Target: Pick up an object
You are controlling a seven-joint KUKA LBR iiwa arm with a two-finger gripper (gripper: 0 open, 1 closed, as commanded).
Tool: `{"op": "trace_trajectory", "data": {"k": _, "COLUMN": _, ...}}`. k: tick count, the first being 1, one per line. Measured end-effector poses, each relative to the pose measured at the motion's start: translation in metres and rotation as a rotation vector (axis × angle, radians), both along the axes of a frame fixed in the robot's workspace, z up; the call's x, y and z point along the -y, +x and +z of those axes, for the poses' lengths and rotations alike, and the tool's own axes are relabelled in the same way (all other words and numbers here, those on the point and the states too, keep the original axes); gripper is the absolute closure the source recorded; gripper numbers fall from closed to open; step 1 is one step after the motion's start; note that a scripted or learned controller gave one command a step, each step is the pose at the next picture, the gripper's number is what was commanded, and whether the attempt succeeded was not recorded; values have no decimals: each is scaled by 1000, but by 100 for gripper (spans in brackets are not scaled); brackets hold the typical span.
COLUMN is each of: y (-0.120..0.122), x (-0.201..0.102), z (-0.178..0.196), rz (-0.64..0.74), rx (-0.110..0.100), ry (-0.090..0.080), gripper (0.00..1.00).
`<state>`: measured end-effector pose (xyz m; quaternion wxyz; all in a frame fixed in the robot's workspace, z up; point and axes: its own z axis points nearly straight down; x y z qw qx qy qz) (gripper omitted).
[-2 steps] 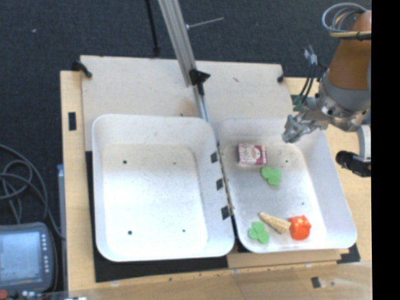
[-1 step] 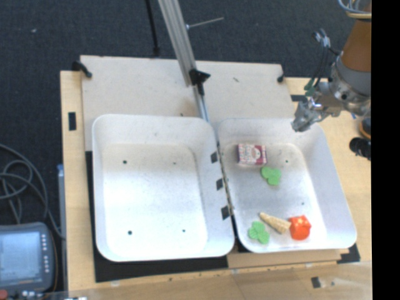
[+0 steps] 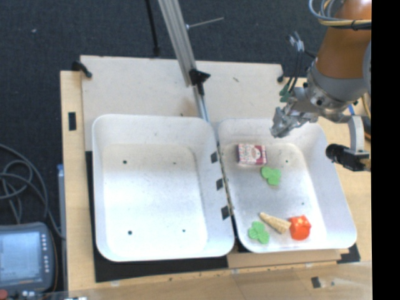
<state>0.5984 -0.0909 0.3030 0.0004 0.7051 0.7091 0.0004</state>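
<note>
We see the right bin [image 3: 325, 186] with a box [image 3: 251, 154], two green pieces, cone, red piece; gripper [image 3: 281, 129] hovers just up-right of the box, grip state unclear.

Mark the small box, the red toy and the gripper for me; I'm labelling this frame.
small box [image 3: 251, 154]: camera view, centre of its top face.
red toy [image 3: 300, 227]: camera view, middle of its body.
gripper [image 3: 280, 129]: camera view, at its fingertips.

Small pink-and-white box [image 3: 251, 154] lies flat in right bin [image 3: 325, 186].
</note>
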Motion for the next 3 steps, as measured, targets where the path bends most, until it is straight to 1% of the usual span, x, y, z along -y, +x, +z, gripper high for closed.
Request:
{"op": "trace_trajectory", "data": {"k": 2, "y": -14, "x": -91, "z": -35, "rz": 0, "rx": -1, "ry": 0, "gripper": 100}}
{"op": "trace_trajectory", "data": {"k": 3, "y": -28, "x": -149, "z": -37, "rz": 2, "rx": -1, "ry": 1, "gripper": 100}}
